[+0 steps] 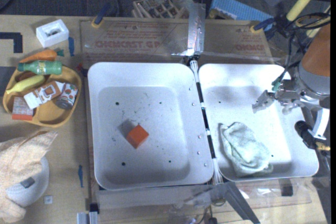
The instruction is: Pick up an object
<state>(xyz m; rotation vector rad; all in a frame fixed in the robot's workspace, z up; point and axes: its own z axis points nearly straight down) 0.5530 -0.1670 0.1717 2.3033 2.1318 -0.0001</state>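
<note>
Bins [105,81] — two, one orange block [138,136] left, one crumpled cloth [244,149] right, fingers [261,104] above — state unclear

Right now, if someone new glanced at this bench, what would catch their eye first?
Probably the orange block, bright and alone in the left bin. Next the crumpled pale cloth in the right bin, with the gripper hovering just above and beyond it. A yellow bowl of toy food sits at the far left.

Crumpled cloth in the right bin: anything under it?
The crumpled cloth lies on the right bin floor. White floor shows around it; whatever is beneath stays covered by its folds.
</note>
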